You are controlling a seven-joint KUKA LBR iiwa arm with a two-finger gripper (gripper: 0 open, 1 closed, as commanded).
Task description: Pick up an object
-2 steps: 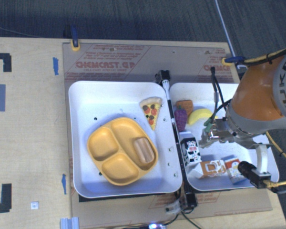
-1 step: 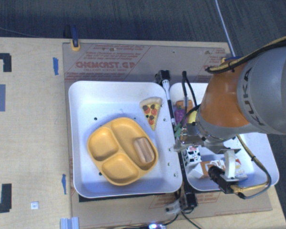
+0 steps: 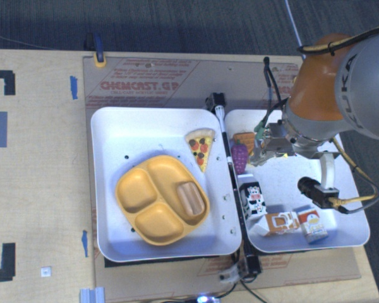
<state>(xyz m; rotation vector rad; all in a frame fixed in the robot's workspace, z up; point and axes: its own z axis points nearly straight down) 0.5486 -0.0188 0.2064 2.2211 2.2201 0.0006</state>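
A purple toy (image 3: 239, 156) lies at the left wall of the right bin (image 3: 357, 226), with an orange piece (image 3: 244, 139) just behind it. The gripper (image 3: 263, 151) hangs just beside them; whether it grips anything, I cannot tell. Nearer the front lie a cow-print carton (image 3: 253, 200) and a small box (image 3: 295, 222). The left bin (image 3: 107, 169) holds a yellow tray (image 3: 145, 197), with a hot dog (image 3: 190, 198) in its right compartment, and a pizza slice (image 3: 201, 145).

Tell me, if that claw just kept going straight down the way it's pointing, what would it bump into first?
Most likely the purple toy at the left edge of the right bin, with an orange piece just behind it. The gripper hangs right beside them, but height is hard to judge from above, so it might touch the bin floor instead.
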